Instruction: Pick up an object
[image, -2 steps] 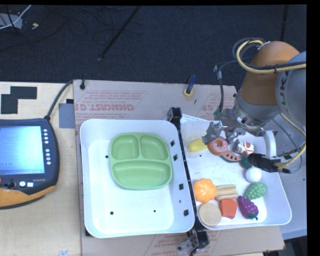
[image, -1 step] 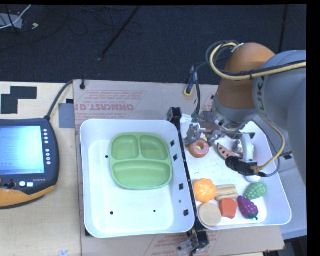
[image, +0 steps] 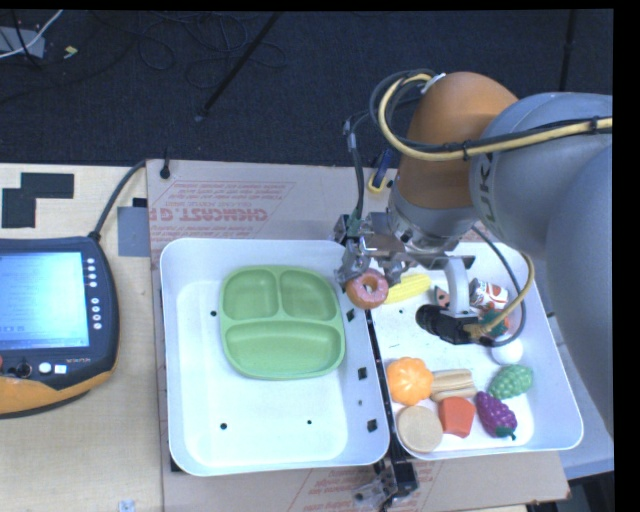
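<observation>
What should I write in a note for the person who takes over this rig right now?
Gripper: above the divide between the two bins, at the top end. A donut sits right at its fingers and looks held between them, though the view is not sharp enough to be sure.
Left bin: holds a green tray.
Right bin: corn, orange, hot dog, grapes, a red piece, a round tan piece and other toys.
Done: a donut appears picked.
Left: confirm that the grasp is firm.
</observation>
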